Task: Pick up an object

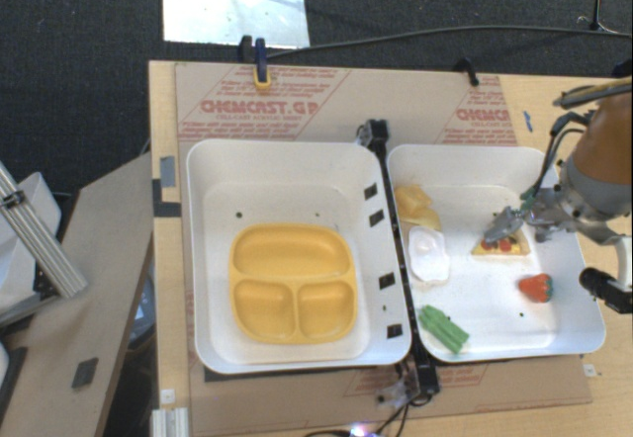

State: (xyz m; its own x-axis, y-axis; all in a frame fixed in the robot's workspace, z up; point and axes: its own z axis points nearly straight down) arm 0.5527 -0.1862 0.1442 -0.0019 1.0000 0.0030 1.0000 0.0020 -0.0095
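**In the right bin, the tool hangs over the pizza slice**

In the right bin [569,326], near its far right side, the tool [504,225] sits low over a toy pizza slice [502,247], a small yellow wedge with red dots on top. The dark metal of the tool overlaps the upper edge of the slice, and I cannot tell whether it is spread or closed, nor whether it touches the toy. Nothing shows as lifted off the bin floor, so I judge the pick as not yet made.

The slice is the likeliest target, since it lies directly beneath the tool. It looks flat and thin, which makes it awkward: a good grasp probably needs the tool to come right down to the bin floor and close across the narrow width of the wedge, not along its length. A shallow approach would likely skate over the top or nudge it aside.

Other things lie close enough to matter. A red strawberry toy [535,288] sits just beside the slice toward the near right corner, a white lump [428,255] and a pale yellow piece [415,204] lie near the bin's left wall, and a green toy vegetable [443,328] rests at the near left. None touches the slice, so a straight descent should stay free of them.

The left bin [213,227] holds a yellow divided plate [293,282], well apart from the work. The lift should go straight up, slowly, to check the slice comes along
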